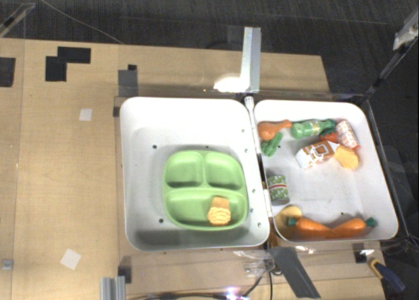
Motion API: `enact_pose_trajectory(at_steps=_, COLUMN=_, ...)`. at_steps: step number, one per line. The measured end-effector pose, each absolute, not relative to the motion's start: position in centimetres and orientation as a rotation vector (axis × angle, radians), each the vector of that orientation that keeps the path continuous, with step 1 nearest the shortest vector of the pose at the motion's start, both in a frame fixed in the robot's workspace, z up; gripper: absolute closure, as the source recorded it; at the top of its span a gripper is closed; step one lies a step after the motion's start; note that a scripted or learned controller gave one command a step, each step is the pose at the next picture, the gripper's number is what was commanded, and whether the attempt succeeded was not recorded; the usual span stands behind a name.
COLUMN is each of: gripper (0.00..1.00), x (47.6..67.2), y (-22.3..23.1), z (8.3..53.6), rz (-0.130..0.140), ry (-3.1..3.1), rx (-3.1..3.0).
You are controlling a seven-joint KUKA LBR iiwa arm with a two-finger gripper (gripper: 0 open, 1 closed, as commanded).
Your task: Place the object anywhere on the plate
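A green sectioned plate (204, 188) lies in the left white bin (141, 161). A small yellow-orange toy food piece (219, 211) rests in the plate's near compartment, toward its right side. The two far compartments hold nothing.
The right bin (366, 181) holds several toy foods: a chicken drumstick (273, 128), a green bottle (311, 128), a small carton (318, 154), a yellow piece (347, 157), a green can (278, 188) and two carrots (330, 227). A metal post (251, 59) stands behind the bins.
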State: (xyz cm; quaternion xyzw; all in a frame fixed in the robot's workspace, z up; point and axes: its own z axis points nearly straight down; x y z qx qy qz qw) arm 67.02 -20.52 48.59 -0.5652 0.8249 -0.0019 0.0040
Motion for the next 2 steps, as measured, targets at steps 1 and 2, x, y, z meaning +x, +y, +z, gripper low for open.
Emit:
enact_pose_trajectory(at_steps=1, gripper=0.00, x=67.07, y=-20.41, z=48.52, rz=-0.002, ry=2.816, rx=-1.376)
enact_pose_trajectory(at_steps=2, gripper=0.00, x=67.07, y=-20.43, z=48.49, rz=-0.002, ry=2.943, rx=-1.077)
